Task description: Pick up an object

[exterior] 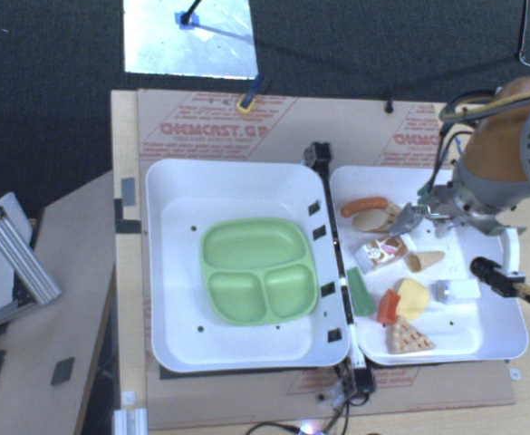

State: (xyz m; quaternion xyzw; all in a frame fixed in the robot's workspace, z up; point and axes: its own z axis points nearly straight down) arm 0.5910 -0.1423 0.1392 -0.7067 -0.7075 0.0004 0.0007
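- While the gripper (pixel 416 217) hangs low over the right bin (pixel 509 333), its back rim lies close behind; whether it is open or holds anything, I cannot tell.
- Just left: hot dog (pixel 366 207), bread (pixel 373 220).
- Below: carton (pixel 380 253), cone (pixel 425 260).
- Farther down: cheese (pixel 413 298), waffle (pixel 409 337).
- Far left: green tray (pixel 254 271), left bin (pixel 169 207).

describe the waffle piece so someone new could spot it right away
Start at the right bin, the one crowded with toy food. Go to its near edge: the waffle piece lies there, just below the yellow block. It is the only tan wedge with a grid pattern.
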